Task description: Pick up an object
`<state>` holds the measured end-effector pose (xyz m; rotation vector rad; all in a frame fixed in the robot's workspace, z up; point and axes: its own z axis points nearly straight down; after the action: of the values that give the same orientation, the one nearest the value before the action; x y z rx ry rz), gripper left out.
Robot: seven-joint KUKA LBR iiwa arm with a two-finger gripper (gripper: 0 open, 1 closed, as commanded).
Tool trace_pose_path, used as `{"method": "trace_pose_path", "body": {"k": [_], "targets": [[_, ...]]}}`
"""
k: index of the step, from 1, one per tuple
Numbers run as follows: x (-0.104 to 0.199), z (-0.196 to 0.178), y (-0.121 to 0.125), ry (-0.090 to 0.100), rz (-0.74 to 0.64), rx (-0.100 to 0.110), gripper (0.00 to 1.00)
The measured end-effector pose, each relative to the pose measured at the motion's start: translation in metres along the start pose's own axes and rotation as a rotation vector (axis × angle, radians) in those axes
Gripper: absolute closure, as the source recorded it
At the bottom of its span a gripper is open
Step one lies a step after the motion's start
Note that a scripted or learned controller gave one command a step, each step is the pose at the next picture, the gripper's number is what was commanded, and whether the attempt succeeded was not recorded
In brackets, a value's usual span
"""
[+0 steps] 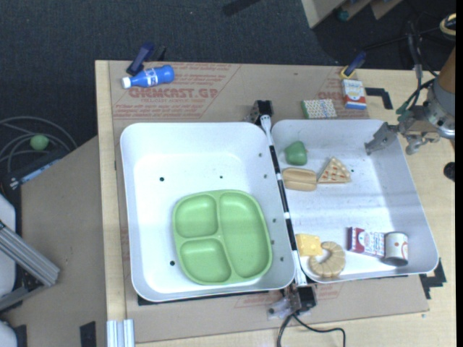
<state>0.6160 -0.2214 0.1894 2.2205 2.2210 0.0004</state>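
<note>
The right bin (405,194) holds several toy foods. A green lump (295,152), a tan bun (299,179) and a waffle-patterned wedge (335,170) lie near its left wall. At the front are a yellow cheese piece (307,243), a croissant (327,260), a red-and-white carton (364,241) and a silver can (396,248). My gripper (396,142) hangs over the bin's far right corner, open, with nothing between its fingers. It is well apart from every item.
The left bin (145,157) holds a green divided plate (221,236). Behind the bins on the bench lie a blue-and-white bottle (148,76) and two small boxes (319,108) (353,92). The arm enters at the right edge.
</note>
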Motion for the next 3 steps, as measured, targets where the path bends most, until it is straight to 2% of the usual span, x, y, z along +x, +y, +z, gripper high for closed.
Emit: {"method": "trace_pose_path", "body": {"k": [1, 2, 3], "targets": [[0.0944, 0.0970, -0.0220, 0.000, 0.001, -0.001, 0.00], [0.0951, 0.0871, -0.0215, 0.000, 0.000, -0.002, 1.00], [0.0951, 0.0873, -0.0217, 0.000, 0.000, -0.002, 0.00]]}}
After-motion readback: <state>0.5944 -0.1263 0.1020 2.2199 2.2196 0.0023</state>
